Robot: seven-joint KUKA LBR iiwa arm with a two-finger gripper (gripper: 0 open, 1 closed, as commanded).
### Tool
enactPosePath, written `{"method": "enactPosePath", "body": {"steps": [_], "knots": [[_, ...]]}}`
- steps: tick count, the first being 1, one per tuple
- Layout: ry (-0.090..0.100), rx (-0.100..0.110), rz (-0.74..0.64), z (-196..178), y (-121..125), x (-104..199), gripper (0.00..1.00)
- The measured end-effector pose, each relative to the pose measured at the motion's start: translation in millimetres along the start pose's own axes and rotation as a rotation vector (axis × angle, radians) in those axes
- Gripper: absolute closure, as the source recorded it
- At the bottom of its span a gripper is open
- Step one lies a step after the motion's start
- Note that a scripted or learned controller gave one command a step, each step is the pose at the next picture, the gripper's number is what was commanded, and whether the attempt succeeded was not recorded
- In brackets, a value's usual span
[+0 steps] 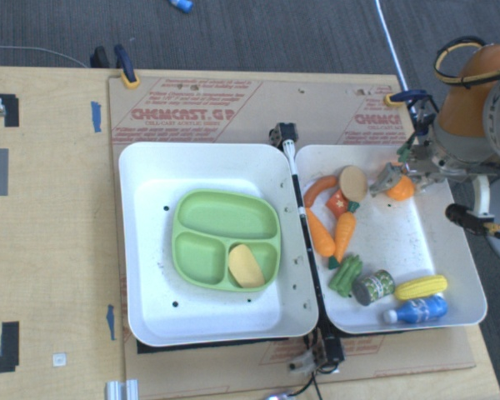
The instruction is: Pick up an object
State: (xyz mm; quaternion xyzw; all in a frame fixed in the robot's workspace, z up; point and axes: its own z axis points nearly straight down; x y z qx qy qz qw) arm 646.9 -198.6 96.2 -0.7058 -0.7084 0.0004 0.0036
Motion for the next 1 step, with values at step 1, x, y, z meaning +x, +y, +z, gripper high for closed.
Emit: {"method": "enactPosePath", "body": {"steps": [1], "knots": [[-0.005,-0.009,0.002,-80.8,12.5,39.0,1.0]]}}
